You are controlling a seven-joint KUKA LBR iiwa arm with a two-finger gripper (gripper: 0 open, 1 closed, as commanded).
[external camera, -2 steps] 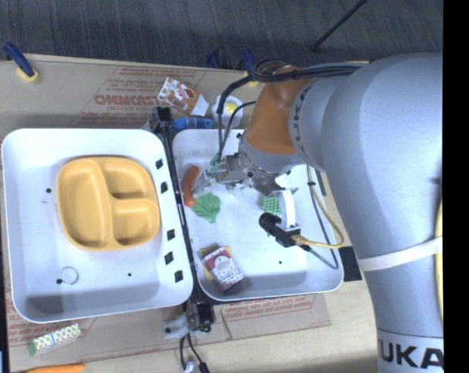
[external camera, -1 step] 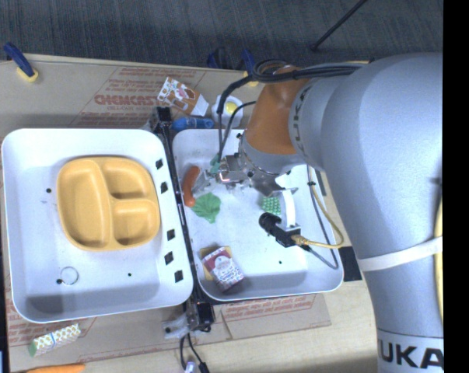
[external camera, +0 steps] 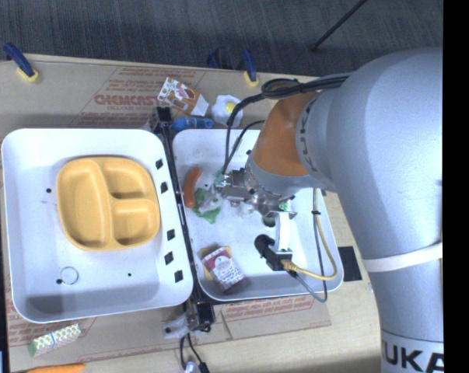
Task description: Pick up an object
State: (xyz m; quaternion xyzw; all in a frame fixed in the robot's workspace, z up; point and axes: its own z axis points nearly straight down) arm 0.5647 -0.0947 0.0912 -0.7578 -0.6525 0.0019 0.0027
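The right bin holds an orange carrot-like piece by its left wall, a green leafy piece just right of it, and a small red-and-tan packet near the front. My gripper reaches in from the right, low over the bin. It sits right beside the green piece and the carrot, and its metal head partly covers them. The bulky grey arm and its orange band hide the right half of this bin.
The left bin carries a yellow divided tray. A small carton and blue and yellow items lie on the cardboard behind the bins. A black plug with a yellow cable hangs from the wrist. A wrapped sweet lies front left.
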